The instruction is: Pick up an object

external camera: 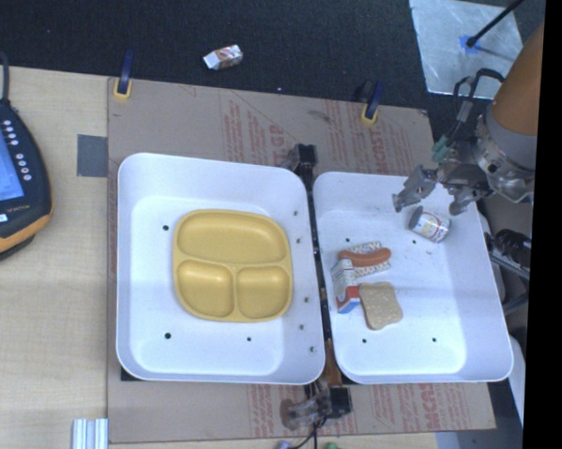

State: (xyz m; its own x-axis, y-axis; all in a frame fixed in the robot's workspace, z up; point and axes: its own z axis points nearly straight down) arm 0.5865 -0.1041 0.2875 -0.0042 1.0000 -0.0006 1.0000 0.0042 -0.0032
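Observation:
My gripper point(435, 198) hangs over the far right corner of the right bin point(452, 359), fingers spread open, nothing between them. Just below it a small white can point(430, 226) lies on its side on the bin floor. Nearer the bin's middle lie a hot dog point(365, 257), a slice of toast point(382, 306) and a small red, white and blue carton point(344, 284) beside the toast. The left bin point(143, 343) holds a yellow divided plate point(233, 264).
A teach pendant point(6, 181) rests on the bench at far left. Clamps point(123, 81) pin the cardboard's back edge. A crumpled wrapper point(223, 57) lies on the dark floor behind. Cables and a connector point(309, 413) sit at the front between the bins.

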